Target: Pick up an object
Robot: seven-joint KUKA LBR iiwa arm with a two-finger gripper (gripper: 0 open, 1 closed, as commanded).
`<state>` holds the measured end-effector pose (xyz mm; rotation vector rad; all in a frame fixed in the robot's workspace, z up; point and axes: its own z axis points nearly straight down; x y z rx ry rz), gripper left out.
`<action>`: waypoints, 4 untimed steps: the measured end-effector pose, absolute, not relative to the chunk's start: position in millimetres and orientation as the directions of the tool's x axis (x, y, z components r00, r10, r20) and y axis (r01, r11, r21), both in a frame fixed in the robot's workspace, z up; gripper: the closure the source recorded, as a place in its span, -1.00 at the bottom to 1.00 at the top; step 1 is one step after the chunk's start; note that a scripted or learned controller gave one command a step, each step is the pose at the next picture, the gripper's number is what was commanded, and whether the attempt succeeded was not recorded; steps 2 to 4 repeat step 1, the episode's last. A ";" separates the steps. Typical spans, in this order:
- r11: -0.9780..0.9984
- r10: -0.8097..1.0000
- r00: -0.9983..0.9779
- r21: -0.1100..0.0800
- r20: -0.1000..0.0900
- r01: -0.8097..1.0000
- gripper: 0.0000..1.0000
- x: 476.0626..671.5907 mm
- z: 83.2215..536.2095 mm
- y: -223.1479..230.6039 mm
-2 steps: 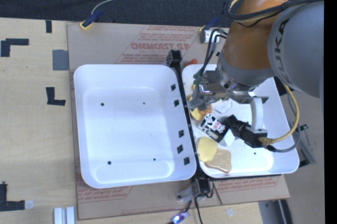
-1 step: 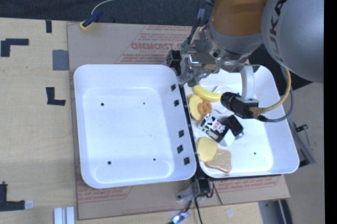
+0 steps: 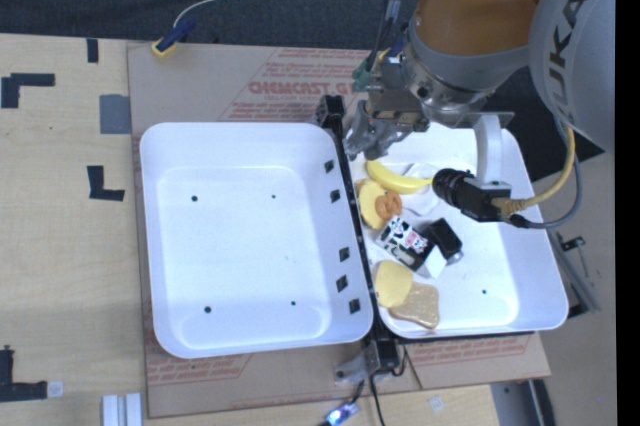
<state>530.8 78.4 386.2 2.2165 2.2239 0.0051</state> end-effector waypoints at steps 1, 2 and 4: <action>0.006 1.000 -0.006 -0.004 0.000 1.000 1.00 481.9 385.2 116.8; 0.006 1.000 -0.006 -0.004 0.000 1.000 1.00 481.9 385.2 116.8; 0.006 1.000 -0.006 -0.004 0.000 1.000 1.00 481.9 385.2 116.8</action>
